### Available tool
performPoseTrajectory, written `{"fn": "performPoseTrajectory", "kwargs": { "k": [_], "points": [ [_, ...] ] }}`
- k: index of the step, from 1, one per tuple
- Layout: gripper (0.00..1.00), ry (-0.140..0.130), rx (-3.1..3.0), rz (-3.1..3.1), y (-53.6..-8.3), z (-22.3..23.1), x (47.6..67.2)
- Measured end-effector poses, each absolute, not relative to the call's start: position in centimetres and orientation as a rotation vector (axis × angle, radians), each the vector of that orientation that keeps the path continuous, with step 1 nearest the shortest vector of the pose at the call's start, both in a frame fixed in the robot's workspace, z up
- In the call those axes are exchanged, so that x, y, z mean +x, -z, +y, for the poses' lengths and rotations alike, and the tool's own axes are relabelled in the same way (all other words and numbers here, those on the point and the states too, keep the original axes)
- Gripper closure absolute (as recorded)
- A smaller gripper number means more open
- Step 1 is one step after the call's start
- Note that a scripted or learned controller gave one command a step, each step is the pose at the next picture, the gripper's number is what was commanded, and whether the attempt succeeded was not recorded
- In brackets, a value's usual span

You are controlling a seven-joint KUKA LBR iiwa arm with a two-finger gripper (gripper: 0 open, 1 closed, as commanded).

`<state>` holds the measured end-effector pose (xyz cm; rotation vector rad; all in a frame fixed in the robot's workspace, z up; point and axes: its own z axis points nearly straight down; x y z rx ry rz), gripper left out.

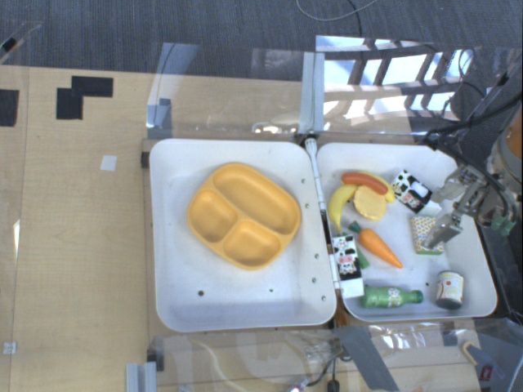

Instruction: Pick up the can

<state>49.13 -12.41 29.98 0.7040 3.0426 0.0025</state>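
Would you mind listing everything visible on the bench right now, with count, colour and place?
bins: two, white, side by side
divided plate: one, yellow, left bin
banana: one, yellow, right bin, by the divider
hot dog: one, red, far end of right bin
carrot: one, orange, middle of right bin
milk cartons: two, cow-patterned, one by the divider, one at the far end
bottle: one, green, lying at the near edge
can: one, pale with red label, near right corner
packet: one, pale, under the gripper
gripper: one, grey, over the right bin
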Motion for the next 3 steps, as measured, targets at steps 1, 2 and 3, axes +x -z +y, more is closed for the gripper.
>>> {"fn": "performPoseTrajectory", "kwargs": {
  "k": [1,2,3],
  "points": [
    [1.00,-0.004,0.701,3.033,-31.2,-12.3,49.4],
    [0.00,-0.004,0.703,3.033,-31.2,-12.3,49.4],
    [1.00,-0.005,0.699,3.023,-32.5,-12.3,49.6]
  ]
}}
